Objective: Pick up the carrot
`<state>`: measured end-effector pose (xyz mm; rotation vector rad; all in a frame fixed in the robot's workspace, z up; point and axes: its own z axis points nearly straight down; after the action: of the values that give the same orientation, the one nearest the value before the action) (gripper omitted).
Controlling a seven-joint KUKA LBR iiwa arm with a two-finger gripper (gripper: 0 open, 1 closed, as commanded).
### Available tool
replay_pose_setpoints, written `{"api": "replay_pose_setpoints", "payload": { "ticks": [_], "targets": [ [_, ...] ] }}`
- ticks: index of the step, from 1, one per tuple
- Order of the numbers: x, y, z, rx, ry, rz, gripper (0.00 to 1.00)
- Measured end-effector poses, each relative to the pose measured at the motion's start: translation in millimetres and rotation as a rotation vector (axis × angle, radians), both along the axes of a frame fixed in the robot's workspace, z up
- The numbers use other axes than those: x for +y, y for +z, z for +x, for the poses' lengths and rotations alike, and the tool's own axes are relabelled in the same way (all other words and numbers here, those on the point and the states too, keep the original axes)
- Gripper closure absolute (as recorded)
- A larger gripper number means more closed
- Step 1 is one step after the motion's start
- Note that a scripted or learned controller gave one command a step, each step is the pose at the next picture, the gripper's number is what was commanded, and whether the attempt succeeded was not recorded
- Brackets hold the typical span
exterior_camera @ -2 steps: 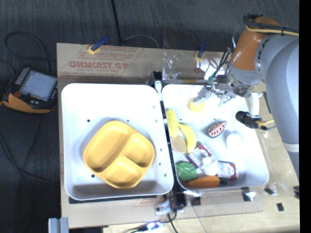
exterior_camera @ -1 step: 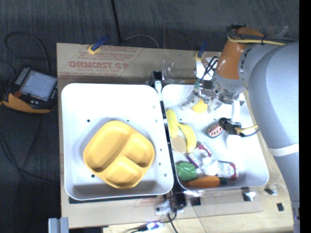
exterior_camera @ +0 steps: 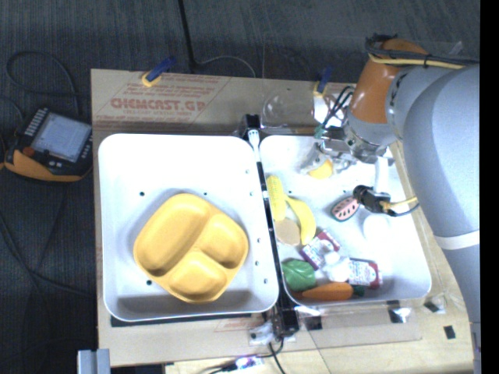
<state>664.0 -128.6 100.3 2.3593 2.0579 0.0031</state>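
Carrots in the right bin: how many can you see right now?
1. The carrot lies along the near wall of the right bin, just beside the green vegetable. Another could be hidden under the pile of items there.

A yellow divided plate [exterior_camera: 192, 246] lies in the left white bin [exterior_camera: 117, 162], tilted toward 5 o'clock. The right white bin [exterior_camera: 409, 267] holds a corn cob [exterior_camera: 274, 196] along its 9 o'clock wall, a banana [exterior_camera: 303, 218] just beside it, a green pepper [exterior_camera: 297, 273] at 7 o'clock, a watermelon slice [exterior_camera: 345, 206] near the middle and a small yellow piece [exterior_camera: 320, 170] at 12 o'clock. A handheld pendant [exterior_camera: 51, 142] rests on the floor at 9 o'clock of the wooden bench [exterior_camera: 168, 104].
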Motion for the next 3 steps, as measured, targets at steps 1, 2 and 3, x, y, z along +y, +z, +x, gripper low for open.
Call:
{"api": "replay_pose_setpoints", "payload": {
  "ticks": [1, 2, 3],
  "targets": [
    [30.0, -8.9, -48.2, -0.010, -0.221, 0.004, 1.00],
    [68.5, 169.8, -139.0, 0.007, -0.324, 0.007, 1.00],
    [68.5, 169.2, -139.4, 0.009, -0.324, 0.007, 0.00]
  ]
}}
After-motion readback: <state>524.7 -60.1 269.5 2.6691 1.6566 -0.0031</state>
